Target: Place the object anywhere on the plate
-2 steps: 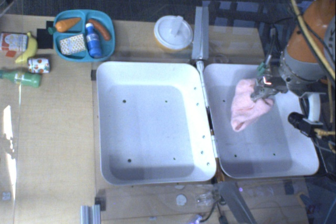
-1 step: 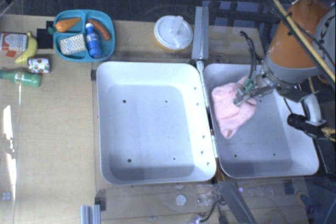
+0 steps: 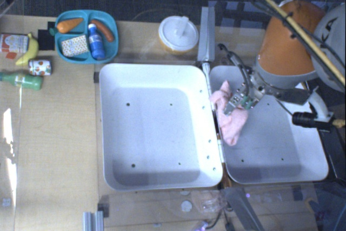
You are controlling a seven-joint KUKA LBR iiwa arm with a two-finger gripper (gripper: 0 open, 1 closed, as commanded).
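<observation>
We note the pink cloth [image 3: 229, 119] crumpled in the right bin [image 3: 281, 170], against its left wall. The end effector [image 3: 238, 102] sits over it; finger state we cannot tell.

The robot arm [image 3: 286, 46] fills the upper right of the frame. Its biggest part is a round orange band, smooth and a little shiny, like a fat ball. Next to the orange, at the far right, sits a pale grey shell with a curved edge. A thin yellowish strap runs slantwise across the orange part. Thin dark cables loop along the top and down the left side. Below the orange is a grey metal wrist. The claw [image 3: 238, 103] at its end is small, dark and silver, with a bit of green on it.
</observation>
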